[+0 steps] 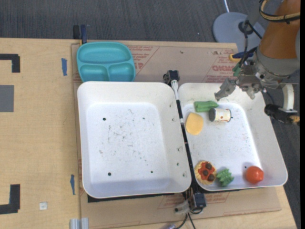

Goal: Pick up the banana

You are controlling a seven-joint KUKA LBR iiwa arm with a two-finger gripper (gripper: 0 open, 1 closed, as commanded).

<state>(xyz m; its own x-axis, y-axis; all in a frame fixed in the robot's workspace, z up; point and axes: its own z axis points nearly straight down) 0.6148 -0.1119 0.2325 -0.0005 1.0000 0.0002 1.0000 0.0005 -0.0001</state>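
**Camera view: pincer parked over far end of right bin, banana not gripped**

Arm (281, 37) comes in over the table's (38, 128) right edge. The pincer (224, 90) hangs above the far wall of the right bin (274, 142), towards the table's far right corner. Can't tell whether it is wide or narrow; it's too small and seen at an angle. Nothing visible in it.

Banana ID is shaky. Best candidate is the short pale piece with a yellow end (221, 114), lying on its side on the bin floor just below the pincer. A green piece (206, 106) touches or nearly touches it on the side nearer the table's left edge. A yellow oval (194, 123) sits just beside both, against the wall between the two bins. It could be the target instead.

My read on the pose: it's staged above that cluster for a descent.

- Risk: the three items are packed tightly, so the pincer may catch the green piece.
- Pizza slice (205, 171), broccoli (224, 176) and tomato (254, 174) lie along the near wall, well apart from the cluster and out of the way.
- Left bin (86, 128) and teal tray (106, 56) play no part in this step.
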